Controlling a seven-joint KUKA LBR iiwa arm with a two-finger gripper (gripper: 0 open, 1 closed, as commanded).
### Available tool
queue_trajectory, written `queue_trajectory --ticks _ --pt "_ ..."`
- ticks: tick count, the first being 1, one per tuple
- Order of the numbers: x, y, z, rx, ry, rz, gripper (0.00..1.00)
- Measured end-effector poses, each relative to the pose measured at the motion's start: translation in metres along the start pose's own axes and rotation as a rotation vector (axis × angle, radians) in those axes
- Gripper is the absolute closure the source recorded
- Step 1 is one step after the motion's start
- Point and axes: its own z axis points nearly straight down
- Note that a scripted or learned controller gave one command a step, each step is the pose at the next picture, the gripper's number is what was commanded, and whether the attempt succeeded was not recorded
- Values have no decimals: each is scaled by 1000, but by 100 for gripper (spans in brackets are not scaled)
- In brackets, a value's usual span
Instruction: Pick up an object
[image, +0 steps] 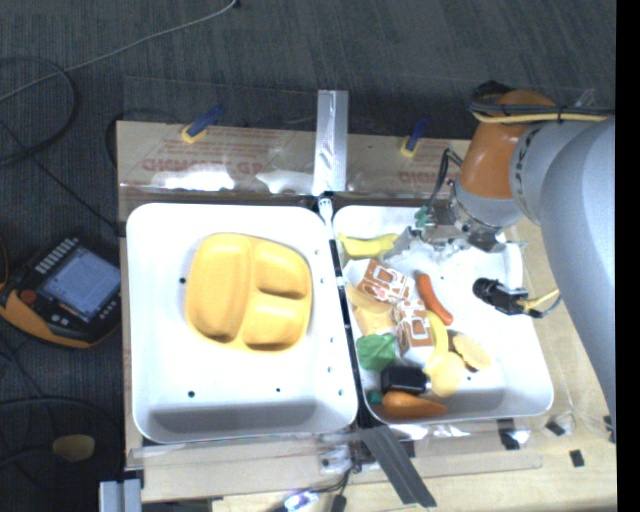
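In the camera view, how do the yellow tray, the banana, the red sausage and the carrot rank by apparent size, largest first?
1. yellow tray, by far.
2. carrot and banana: they look alike, so I do not rank them.
3. red sausage, slightly smaller.

Desk (150, 150): brown board w/ clear plastic sheet taped along far edge; blue clip (202, 122) far left, 2nd blue/yellow clip (412, 139) far right. Silver metal strip (331, 140) stood upright btwn the two bins at far side. Floor (60, 60): dark grey carpet, thin cables looped across top left. Orange-cased handheld pendant (72, 290) w/ lit bluish screen lay on floor left of desk. Small tan round item (73, 446) on floor, bottom left; type unclear. Black bracket parts (400, 470) at near edge.
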Motion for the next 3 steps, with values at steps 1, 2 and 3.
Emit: queue_trajectory --ticks 1,2,3 --pt "-1 -71 10 -10 -1 65 0" --pt "0 -69 -1 -13 0 65 100" --pt "56 5 -118 0 0 -37 100"
